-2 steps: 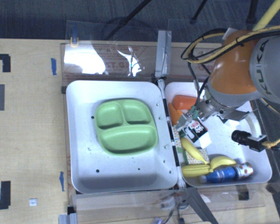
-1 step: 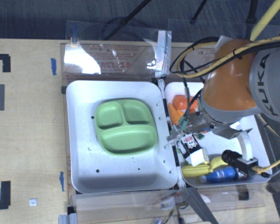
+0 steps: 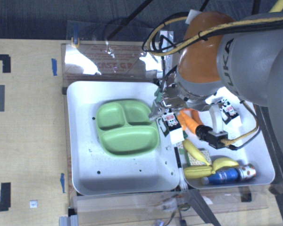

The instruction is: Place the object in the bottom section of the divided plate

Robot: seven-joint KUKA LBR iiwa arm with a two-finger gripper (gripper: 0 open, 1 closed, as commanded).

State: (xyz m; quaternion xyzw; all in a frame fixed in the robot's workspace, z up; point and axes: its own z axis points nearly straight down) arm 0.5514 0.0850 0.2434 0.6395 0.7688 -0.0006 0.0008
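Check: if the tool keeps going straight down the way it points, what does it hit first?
Probably the right rim of the green divided plate, since the tool hangs about over it. Depth is unclear; it could instead meet the left bin.

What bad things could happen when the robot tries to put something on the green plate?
The gripper hangs close to the green divided plate at its right rim, so it might bump and slide it. The carrot, bananas and blue bottle crowd together in the right bin, so a grab could catch the wrong one.
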